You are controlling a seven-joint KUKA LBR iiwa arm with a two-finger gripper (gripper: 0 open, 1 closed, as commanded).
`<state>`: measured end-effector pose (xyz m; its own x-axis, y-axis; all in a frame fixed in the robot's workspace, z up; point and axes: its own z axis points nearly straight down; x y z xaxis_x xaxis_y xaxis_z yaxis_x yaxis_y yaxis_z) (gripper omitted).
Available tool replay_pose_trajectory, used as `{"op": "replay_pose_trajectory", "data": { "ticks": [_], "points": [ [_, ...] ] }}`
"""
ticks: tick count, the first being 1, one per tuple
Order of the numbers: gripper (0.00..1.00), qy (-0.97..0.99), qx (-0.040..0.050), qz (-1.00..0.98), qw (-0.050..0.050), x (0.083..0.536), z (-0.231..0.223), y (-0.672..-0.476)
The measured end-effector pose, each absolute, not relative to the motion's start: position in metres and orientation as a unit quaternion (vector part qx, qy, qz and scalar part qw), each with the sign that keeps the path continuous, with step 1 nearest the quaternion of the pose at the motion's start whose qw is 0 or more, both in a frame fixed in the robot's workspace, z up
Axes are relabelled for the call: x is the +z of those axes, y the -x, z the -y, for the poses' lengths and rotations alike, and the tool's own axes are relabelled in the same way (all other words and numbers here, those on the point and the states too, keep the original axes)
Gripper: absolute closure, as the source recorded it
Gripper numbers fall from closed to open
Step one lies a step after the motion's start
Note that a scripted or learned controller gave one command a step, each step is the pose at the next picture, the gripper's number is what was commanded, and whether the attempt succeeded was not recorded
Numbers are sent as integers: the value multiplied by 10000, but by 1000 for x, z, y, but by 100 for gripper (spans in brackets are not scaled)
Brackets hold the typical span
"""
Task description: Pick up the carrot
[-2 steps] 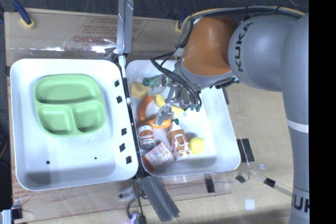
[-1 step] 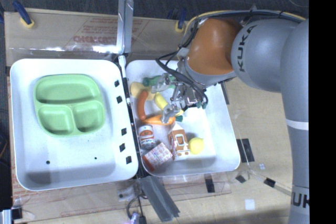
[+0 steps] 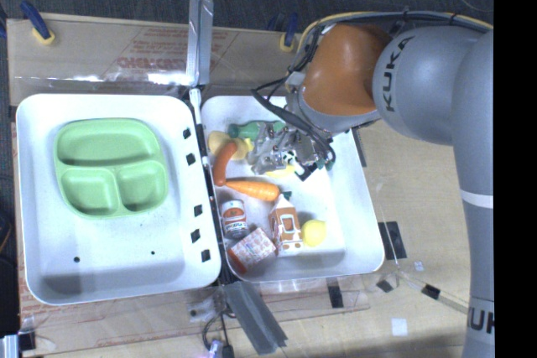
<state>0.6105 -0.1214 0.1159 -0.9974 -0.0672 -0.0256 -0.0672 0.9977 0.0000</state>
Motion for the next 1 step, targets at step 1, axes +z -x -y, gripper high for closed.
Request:
{"op": "replay_pose_trajectory", "data": {
  "ticks": [1],
  "points": [
    [100,-704,-2,-9975,16,93,107,-635]
  ]
}}
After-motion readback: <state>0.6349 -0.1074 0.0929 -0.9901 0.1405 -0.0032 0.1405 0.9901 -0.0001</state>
